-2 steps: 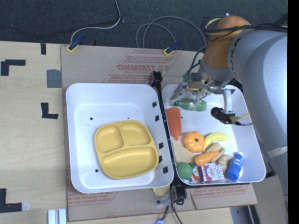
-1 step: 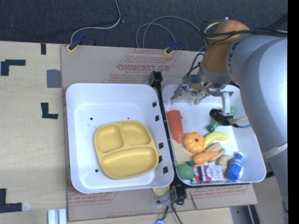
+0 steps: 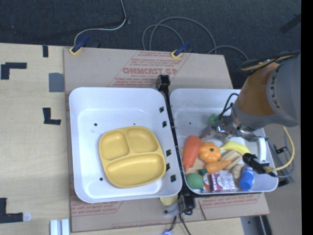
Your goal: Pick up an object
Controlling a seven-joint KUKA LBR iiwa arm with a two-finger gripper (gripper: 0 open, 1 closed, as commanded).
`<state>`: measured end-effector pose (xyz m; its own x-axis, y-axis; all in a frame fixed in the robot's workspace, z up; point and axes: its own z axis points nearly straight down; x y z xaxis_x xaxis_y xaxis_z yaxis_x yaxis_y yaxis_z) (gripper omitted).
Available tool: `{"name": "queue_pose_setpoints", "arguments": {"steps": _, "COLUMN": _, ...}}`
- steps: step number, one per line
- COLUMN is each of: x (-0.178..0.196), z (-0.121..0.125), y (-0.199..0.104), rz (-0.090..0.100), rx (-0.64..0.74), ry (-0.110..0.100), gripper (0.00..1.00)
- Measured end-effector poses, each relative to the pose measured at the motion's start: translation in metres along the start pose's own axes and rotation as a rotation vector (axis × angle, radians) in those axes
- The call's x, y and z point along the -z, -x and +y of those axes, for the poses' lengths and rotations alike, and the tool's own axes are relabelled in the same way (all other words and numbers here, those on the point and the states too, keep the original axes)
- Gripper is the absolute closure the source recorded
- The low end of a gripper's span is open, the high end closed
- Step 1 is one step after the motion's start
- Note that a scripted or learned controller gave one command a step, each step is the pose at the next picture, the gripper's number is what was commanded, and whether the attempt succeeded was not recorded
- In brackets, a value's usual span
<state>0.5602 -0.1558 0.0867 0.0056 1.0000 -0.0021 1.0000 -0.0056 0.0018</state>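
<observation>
1. The grey arm (image 3: 274,94) with its orange band reaches in from the right over the right bin (image 3: 195,99), and its tool (image 3: 218,129) hangs low above the bin's middle.
2. Whether the tool is spread or pressed together cannot be told; its tip is small and dark against the clutter.
3. The toys lie in a heap in the near half of the right bin, below and beside the tool.
4. An orange carrot (image 3: 191,151) lies at a slant to the tool's lower left, near the bin's left wall.
5. A small orange pumpkin (image 3: 210,152) sits just below the tool, beside the carrot.
6. A yellow banana (image 3: 234,147) lies to the tool's lower right.
7. A green ball (image 3: 194,180), a red and white packet (image 3: 221,181) and a blue bottle (image 3: 246,178) line the bin's near edge, well below the tool.
8. A green piece (image 3: 213,118) shows just above the tool.
9. The left bin (image 3: 83,102) holds a yellow divided plate (image 3: 132,156).
</observation>
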Motion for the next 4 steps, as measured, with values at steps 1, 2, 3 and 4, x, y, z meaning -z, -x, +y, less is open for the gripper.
{"name": "queue_pose_setpoints", "arguments": {"steps": 1, "x": 0.000, "z": 0.046, "y": -0.019, "rz": -0.001, "rx": 0.008, "ry": 0.002, "gripper": 0.00}}
{"name": "queue_pose_setpoints", "arguments": {"steps": 2, "x": 0.006, "z": -0.031, "y": 0.075, "rz": -0.002, "rx": -0.004, "ry": -0.005, "gripper": 0.00}}
{"name": "queue_pose_setpoints", "arguments": {"steps": 3, "x": 0.000, "z": 0.037, "y": 0.022, "rz": -0.002, "rx": 0.011, "ry": 0.003, "gripper": 0.00}}
{"name": "queue_pose_setpoints", "arguments": {"steps": 4, "x": -0.001, "z": 0.082, "y": -0.040, "rz": 0.002, "rx": 0.012, "ry": -0.001, "gripper": 0.00}}
